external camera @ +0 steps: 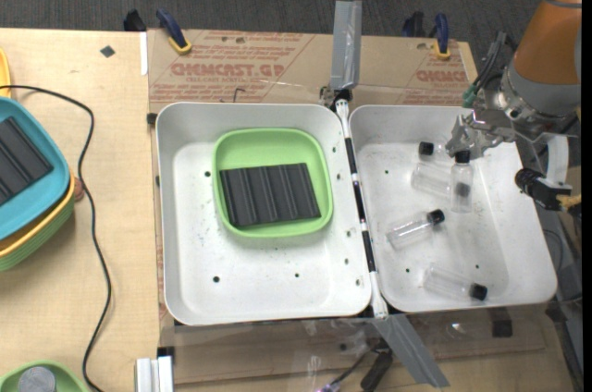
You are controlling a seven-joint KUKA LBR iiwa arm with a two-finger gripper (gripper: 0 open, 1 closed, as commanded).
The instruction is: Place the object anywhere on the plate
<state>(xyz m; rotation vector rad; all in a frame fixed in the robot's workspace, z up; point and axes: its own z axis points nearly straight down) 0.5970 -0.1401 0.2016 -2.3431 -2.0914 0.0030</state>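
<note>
Camera view: vial (462, 177) hangs upright, black cap up, below gripper (465, 143).

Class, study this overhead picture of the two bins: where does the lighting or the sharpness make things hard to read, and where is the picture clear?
In the camera view, even, soft light leaves the green plate and its dark ribbed insert crisp; the clear vials nearly vanish against the right bin, with only their black caps standing out; the gripper looks slightly soft, so its fingers are hard to read.

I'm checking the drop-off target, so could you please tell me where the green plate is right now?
The green plate sits in the left white bin, toward its back, holding a dark ribbed insert.
</note>
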